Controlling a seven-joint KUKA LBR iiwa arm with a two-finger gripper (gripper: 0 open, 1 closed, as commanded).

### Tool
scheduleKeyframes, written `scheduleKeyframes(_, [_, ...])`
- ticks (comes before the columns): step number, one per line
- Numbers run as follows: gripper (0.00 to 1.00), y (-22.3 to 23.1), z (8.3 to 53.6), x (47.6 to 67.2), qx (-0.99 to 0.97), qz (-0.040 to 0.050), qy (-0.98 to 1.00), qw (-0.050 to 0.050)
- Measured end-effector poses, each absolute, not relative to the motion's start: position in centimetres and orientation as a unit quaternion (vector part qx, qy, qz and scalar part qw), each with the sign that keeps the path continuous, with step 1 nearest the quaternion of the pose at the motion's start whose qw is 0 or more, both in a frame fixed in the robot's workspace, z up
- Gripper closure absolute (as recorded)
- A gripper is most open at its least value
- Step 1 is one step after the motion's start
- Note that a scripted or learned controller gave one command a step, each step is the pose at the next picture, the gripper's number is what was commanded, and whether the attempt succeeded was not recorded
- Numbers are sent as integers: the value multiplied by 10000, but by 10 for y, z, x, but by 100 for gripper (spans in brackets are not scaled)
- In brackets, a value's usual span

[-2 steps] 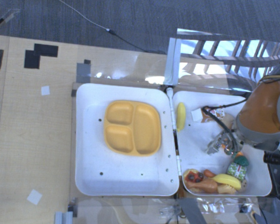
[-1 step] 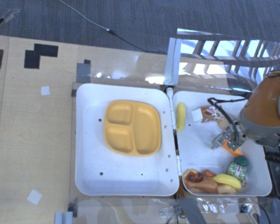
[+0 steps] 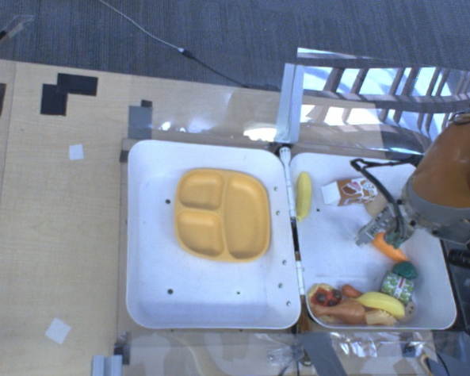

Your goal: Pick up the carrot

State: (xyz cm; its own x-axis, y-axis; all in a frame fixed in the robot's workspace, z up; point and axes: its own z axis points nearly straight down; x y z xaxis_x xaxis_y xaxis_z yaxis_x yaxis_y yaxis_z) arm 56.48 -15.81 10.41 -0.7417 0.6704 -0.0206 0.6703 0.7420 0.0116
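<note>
Left bin point(image 3: 148, 241): you had the yellow divided plate point(image 3: 221, 214) inside.
Right bin point(image 3: 326, 252): held the food pile.
Gripper point(image 3: 381, 230): fingers closed around the carrot point(image 3: 390, 247), mid-right of the right bin, you saw.

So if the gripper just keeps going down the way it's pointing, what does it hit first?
Most likely the carrot, which lies right at the tips of the gripper on the right bin's floor. Depth is hard to judge from this slanted view.
</note>
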Motion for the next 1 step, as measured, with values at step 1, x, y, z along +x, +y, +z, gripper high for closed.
scheduleKeyframes(1, [100,-109,168,559,4837,24,8752,48])
